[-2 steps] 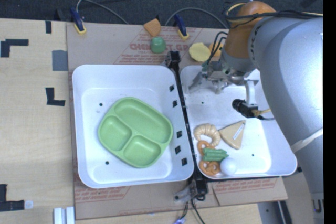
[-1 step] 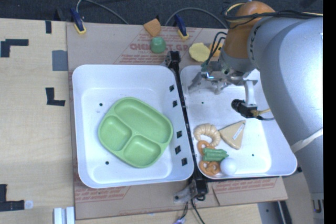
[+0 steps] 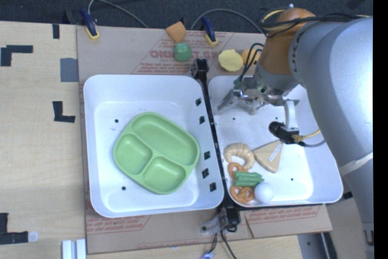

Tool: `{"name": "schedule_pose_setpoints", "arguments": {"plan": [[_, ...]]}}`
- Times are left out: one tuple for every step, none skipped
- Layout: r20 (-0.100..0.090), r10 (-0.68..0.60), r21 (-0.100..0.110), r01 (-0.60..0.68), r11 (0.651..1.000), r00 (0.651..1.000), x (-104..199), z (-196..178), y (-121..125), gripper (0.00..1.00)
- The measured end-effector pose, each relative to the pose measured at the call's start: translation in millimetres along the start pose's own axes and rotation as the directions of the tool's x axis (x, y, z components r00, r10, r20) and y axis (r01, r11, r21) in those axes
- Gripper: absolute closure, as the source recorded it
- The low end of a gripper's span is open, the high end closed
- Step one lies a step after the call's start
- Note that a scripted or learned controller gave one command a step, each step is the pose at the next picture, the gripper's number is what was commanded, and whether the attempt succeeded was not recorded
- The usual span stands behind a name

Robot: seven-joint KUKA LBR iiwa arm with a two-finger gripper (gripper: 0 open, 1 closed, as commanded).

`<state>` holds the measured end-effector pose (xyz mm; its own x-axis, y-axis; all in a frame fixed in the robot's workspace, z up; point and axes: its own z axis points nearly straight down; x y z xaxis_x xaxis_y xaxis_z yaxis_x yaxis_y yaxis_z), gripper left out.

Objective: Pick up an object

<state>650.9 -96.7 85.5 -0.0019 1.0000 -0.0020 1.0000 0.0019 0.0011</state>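
The gripper hangs over the back of the right bin; whether it is spread or closed I cannot tell. Nothing shows in its grasp. The objects lie toward the front: a cheese wedge, pretzel, green piece, white ball. The red print on the cardboard is unreadable.

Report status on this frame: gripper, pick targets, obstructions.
Gripper low over right bin, upper end, nothing between fingers. Croissant, cheese wedge, green piece, white ball clustered below it, untouched. Nothing in the way.
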Motion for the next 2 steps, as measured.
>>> {"name": "schedule_pose_setpoints", "arguments": {"plan": [[-0.002, 0.0, 0.0, 0.0, 1.0, 1.0, 2.6, 0.4, 17.8, 0.0], [0.0, 0.0, 0.0, 0.0, 1.0, 1.0, 0.4, 0.3, 12.5, 0.0]]}}
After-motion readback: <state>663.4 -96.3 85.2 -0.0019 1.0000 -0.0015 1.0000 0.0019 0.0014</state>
